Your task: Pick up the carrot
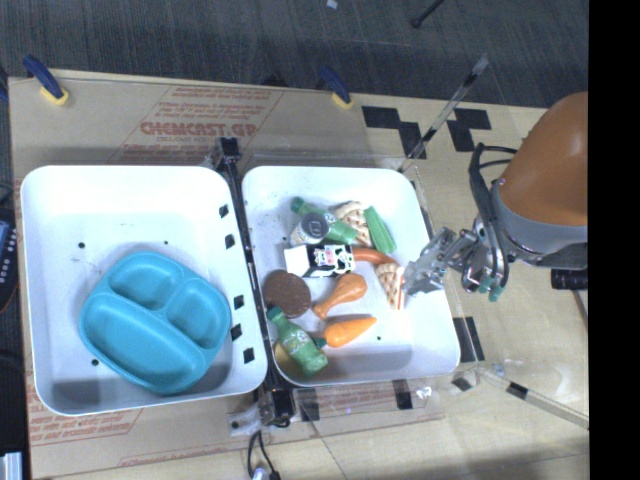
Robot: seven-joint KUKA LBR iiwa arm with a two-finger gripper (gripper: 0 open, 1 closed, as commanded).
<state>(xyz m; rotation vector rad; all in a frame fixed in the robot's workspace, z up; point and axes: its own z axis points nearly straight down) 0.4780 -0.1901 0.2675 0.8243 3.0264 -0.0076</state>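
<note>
The carrot [350, 329], orange with a green top at its left end, lies near the front of the right bin [430, 340], pointing right. My gripper [425, 266] hangs over that bin's right rim, up and to the right of the carrot and well apart from it. Its fingers are spread open and hold nothing. The grey wrist and orange band reach in from the right.
Around the carrot lie a green bottle [298, 348], a brown round disc [286, 290], a drumstick [343, 291], a black-and-white carton [325, 259], another orange piece [375, 258] and green items [379, 228]. The left bin holds a blue divided tray [155, 318].
</note>
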